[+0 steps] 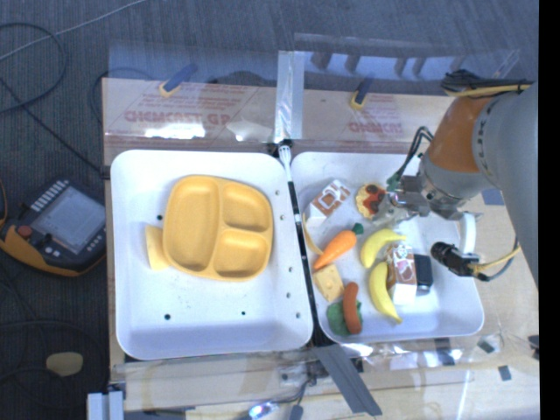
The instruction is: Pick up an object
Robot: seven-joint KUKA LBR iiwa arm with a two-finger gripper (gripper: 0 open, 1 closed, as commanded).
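My gripper (404, 198) hangs low over the back of the right bin (455, 322), just right of a small round dark-red food piece (370, 199) and above the top banana (380, 243). A second banana (380, 292) lies beside a brown-and-white carton (403, 275). An orange carrot (337, 248), a small red-and-white box (330, 199), a cheese wedge (329, 283) and a red and green vegetable (351, 308) lie in the bin's left half. I see nothing between the gripper's tips.
The left bin (140, 322) holds a yellow divided plate (217, 227) with a pale yellow wedge (155, 247) tucked under its left edge. The grey arm with its orange band (459, 138) comes in from the right. A handheld controller (59, 226) lies on the floor at left.
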